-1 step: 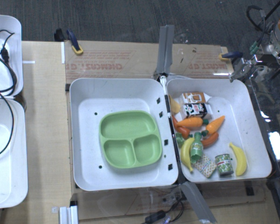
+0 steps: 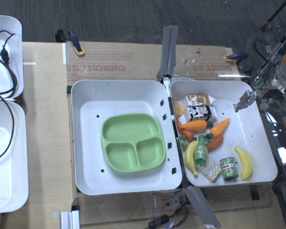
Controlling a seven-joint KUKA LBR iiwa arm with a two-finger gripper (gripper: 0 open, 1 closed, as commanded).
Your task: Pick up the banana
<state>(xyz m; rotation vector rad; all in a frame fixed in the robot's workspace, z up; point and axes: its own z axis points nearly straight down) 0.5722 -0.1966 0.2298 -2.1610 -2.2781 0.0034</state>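
Observation:
Two yellow bananas lie in the right bin (image 2: 262, 128). One banana (image 2: 244, 162) rests alone near the bin's front right corner. The other banana (image 2: 190, 157) lies at the front left, pressed against a green bottle (image 2: 201, 150). My gripper (image 2: 244, 100) hangs over the bin's far right part, well above and behind the right banana, with nothing seen in it. The arm comes in from the right edge.
Two small cartons (image 2: 199, 107), orange carrots (image 2: 196, 125), a green can (image 2: 228, 168) and a patterned packet (image 2: 209, 169) crowd the right bin's left and front. A green divided plate (image 2: 132, 141) sits in the left bin (image 2: 86, 128).

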